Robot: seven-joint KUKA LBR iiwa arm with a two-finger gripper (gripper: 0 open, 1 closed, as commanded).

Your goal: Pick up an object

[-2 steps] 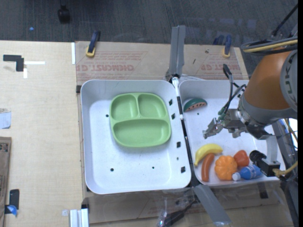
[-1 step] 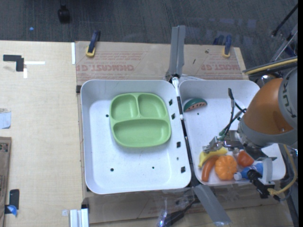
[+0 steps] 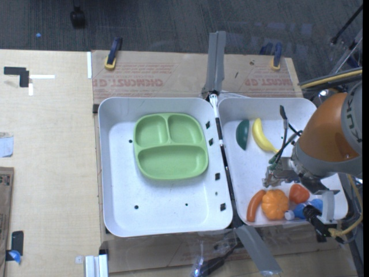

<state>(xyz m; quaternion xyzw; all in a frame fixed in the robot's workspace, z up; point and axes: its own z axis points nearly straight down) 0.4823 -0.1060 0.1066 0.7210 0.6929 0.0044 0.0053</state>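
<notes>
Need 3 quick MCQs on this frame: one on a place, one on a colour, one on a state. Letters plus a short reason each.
1. Where is the green divided plate?
A. in the left bin
B. in the right bin
C. on the bare bench

2. What colour is the banana?
A. red
B. yellow
C. blue

3. How does the plate lie?
A. flat, compartments up
B. upside down
C. propped on its edge

Answers:
1 A: the plate sits on the floor of the left bin, apart from the toys in the right bin.
2 B: the banana is yellow, beside a dark green piece.
3 A: all three of its compartments face the camera.
</notes>
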